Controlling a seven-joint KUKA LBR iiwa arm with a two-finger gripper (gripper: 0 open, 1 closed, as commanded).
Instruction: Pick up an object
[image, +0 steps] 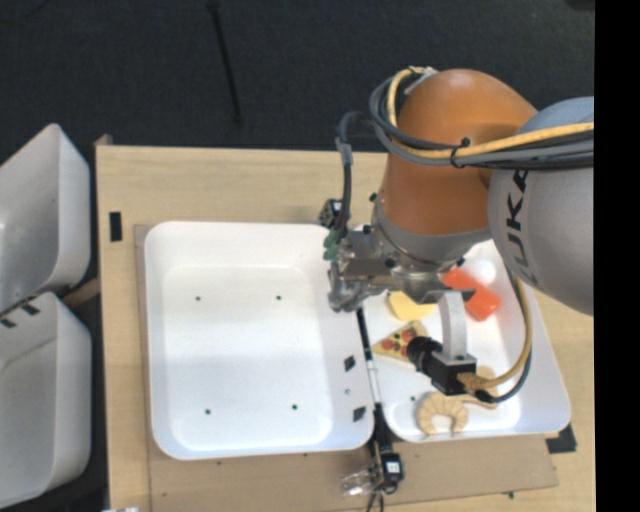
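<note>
The arm (450, 150) partly hides the yellow piece (408, 306) and right bin (530, 410).

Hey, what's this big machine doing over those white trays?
A grey and orange robot arm leans over the right bin, its gripper near the edge shared with the left bin. It is meant to pick something up. The right bin holds a croissant toy, an orange block, a pale yellow piece and a pizza-like slice. Nothing visibly sits in its grip.
</note>
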